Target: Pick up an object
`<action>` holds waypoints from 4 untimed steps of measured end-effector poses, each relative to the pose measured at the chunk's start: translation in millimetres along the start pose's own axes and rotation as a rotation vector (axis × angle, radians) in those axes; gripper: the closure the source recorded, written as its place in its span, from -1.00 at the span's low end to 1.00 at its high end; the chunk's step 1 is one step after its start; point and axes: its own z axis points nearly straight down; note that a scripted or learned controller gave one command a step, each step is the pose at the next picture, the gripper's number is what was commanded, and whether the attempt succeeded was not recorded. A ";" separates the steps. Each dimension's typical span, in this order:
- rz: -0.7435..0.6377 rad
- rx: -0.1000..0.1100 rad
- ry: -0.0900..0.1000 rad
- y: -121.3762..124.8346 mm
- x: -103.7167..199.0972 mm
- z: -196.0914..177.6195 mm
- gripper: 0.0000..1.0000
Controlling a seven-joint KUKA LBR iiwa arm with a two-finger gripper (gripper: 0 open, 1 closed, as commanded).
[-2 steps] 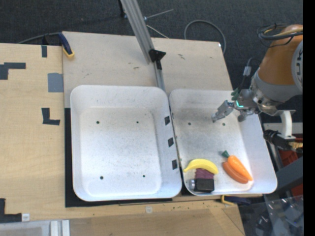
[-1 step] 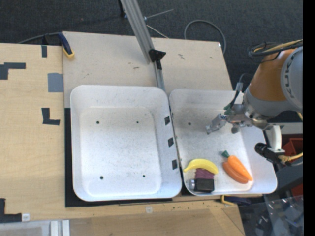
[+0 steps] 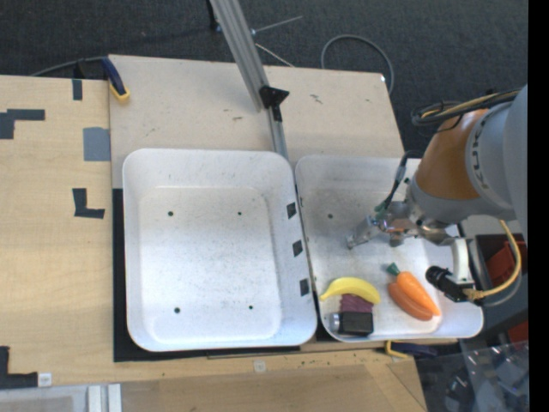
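My gripper point(image 3: 376, 233) hangs over the middle of the right bin point(image 3: 334, 187), open, with nothing between its fingers. Along that bin's front edge lie a yellow banana point(image 3: 350, 288), a small dark purple piece point(image 3: 352, 302) just under it, and a black block point(image 3: 355, 322) in front. An orange carrot point(image 3: 413, 295) with a green tip lies to their right. All of these rest on the bin floor, in front of the gripper and apart from it.
The left bin point(image 3: 137, 230) is beside the right one, with a raised divider point(image 3: 296, 247) between them. A slanted metal pole point(image 3: 253, 67) crosses behind the bins. The arm's grey and orange wrist point(image 3: 455, 166) comes in from the right.
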 end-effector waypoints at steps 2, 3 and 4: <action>0.000 -0.004 0.000 0.0 0.7 -10.9 1.00; 0.001 -0.009 -0.002 2.9 -9.4 -66.8 1.00; 0.000 -0.008 -0.001 2.5 -10.2 -109.2 1.00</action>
